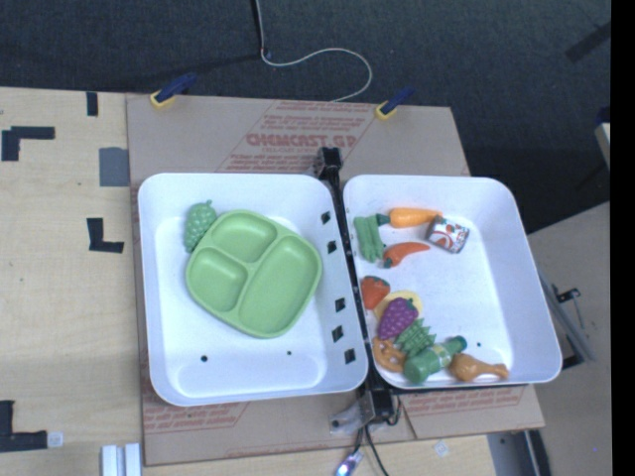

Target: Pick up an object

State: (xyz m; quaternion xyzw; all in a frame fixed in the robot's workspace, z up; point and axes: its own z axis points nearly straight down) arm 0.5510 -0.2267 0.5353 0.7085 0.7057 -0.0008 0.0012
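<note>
The right bin (501,296) holds toy food along its left and front sides. An orange carrot (412,217) and a small red and white can (447,234) lie near the back. Green beans (368,237) and an orange pepper (405,254) lie beside them. Further forward are a red tomato (374,291), purple grapes (395,318), a green leafy piece (418,336), a green bottle-shaped piece (434,359) and a tan piece (476,369). The left bin (174,355) holds a green sectioned plate (254,274) with a green bunch (198,224) at its back left.
Both bins rest on a cardboard sheet (298,132) held by yellow and blue clamps (173,89). A white cable (313,62) loops on the dark floor behind. The wooden bench (60,296) stretches left with black tape marks.
</note>
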